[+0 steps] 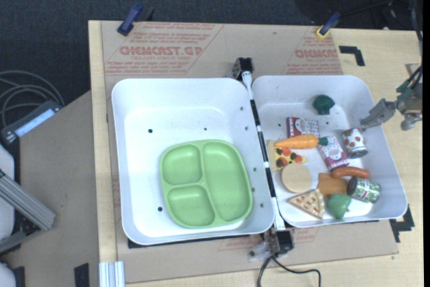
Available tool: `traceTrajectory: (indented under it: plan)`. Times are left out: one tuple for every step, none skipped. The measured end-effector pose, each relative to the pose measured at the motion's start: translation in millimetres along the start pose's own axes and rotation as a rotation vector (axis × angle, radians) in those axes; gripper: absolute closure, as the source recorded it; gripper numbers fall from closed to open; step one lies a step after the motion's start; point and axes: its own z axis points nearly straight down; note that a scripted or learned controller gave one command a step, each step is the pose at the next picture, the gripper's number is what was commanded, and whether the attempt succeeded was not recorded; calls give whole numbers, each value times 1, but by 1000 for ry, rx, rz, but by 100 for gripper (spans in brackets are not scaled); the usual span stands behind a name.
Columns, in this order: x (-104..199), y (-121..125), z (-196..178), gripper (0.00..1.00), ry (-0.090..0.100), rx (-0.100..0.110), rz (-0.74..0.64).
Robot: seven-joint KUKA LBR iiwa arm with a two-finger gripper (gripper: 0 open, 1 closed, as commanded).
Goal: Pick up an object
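Presently the jaws (393, 111) hang at three o'clock over the right bin (376, 94) rim, their opening indiscernible, toy food clustered at five o'clock.

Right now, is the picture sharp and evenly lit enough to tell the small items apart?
Camera view: light is even, no hard glare on the right bin; the toy food is soft-edged but separable, and the end effector at the frame's edge is blurry.

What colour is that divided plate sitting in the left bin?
Light green; the plate has three compartments, seen clearly in the camera view.
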Motion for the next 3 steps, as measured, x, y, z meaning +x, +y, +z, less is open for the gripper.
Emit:
traceTrajectory:
  plan:
    - [36, 75, 89, 0, 2, 2, -1]
    - [14, 125, 191, 0, 1, 2, 0]
    - [38, 147, 189, 0, 0, -2, -2]
